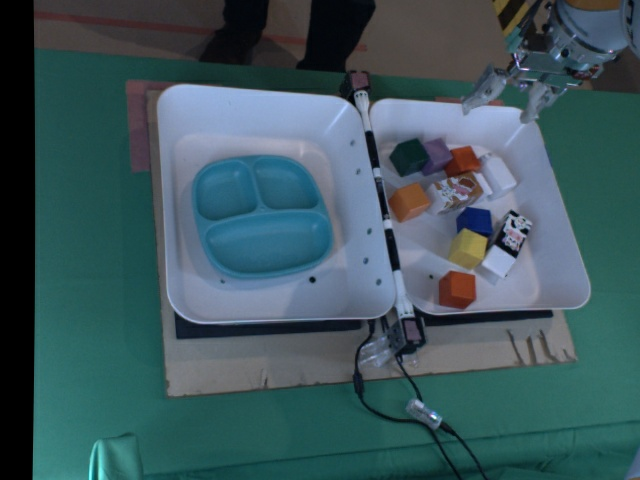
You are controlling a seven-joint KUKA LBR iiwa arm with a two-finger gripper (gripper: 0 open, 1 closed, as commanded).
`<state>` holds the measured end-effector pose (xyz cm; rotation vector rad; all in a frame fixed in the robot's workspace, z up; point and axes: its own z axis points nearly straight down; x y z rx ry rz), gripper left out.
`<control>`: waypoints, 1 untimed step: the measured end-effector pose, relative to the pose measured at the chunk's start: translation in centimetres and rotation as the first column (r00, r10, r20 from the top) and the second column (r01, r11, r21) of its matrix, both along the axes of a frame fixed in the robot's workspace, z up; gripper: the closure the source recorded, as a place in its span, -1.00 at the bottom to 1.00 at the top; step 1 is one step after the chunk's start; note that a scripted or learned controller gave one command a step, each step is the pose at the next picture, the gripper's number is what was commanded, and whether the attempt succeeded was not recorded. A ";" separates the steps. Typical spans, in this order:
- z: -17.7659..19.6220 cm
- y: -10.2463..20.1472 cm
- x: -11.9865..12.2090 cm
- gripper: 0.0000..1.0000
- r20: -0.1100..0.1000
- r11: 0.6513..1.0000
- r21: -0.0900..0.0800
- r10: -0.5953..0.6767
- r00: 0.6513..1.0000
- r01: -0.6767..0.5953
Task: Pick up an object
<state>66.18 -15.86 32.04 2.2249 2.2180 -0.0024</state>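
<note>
You've got the gripper (511, 99) w/ fingers spread, pinching nothing, hovering over the right bin (560, 268) at its far rim, while the blocks sit lower in that bin, incl. a black-and-white carton (507, 244) whose long axis runs diagonally, far-right to near-left.

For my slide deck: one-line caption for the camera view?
Open gripper hovers above the right bin's far rim, blocks inside; blue plate in left bin.
</note>
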 end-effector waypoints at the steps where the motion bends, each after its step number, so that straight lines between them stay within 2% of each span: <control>1: -8.8 -0.9 -0.1 -1.00 0.005 1.000 -0.002 0.001 1.000 -0.001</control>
